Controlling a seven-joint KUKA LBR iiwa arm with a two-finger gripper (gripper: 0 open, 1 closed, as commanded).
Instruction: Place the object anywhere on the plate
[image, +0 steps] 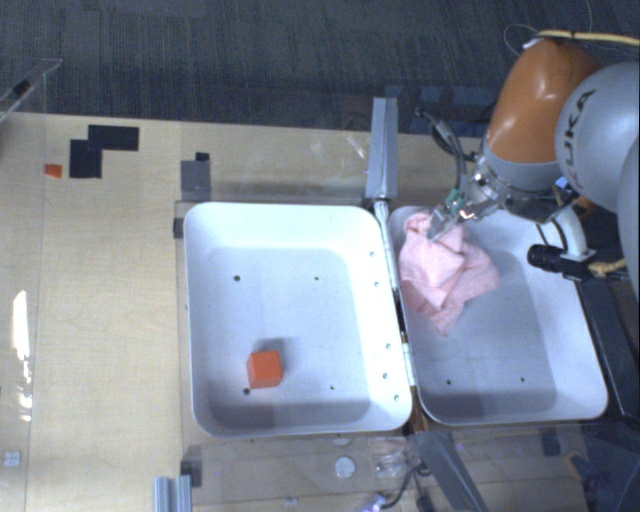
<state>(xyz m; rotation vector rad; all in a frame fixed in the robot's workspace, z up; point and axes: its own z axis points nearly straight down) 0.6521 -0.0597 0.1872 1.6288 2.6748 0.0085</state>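
Note:
A crumpled pink cloth (445, 268) lies in the right bin (520, 370), against its left wall. The gripper (447, 222) reaches down from the upper right to the cloth's top edge. Its fingers are pinched on a fold there, and the fold rises to a peak between the tips. The rest of the cloth hangs and spreads below onto the bin floor. A small orange cube (265, 369) rests on the floor of the left bin (290, 250), near its front left corner.
The grey arm with its orange band (535, 95) fills the upper right above the right bin. A metal post (379, 150) stands behind the divide between the bins. Black markers (100, 148) sit on the bench at far left.

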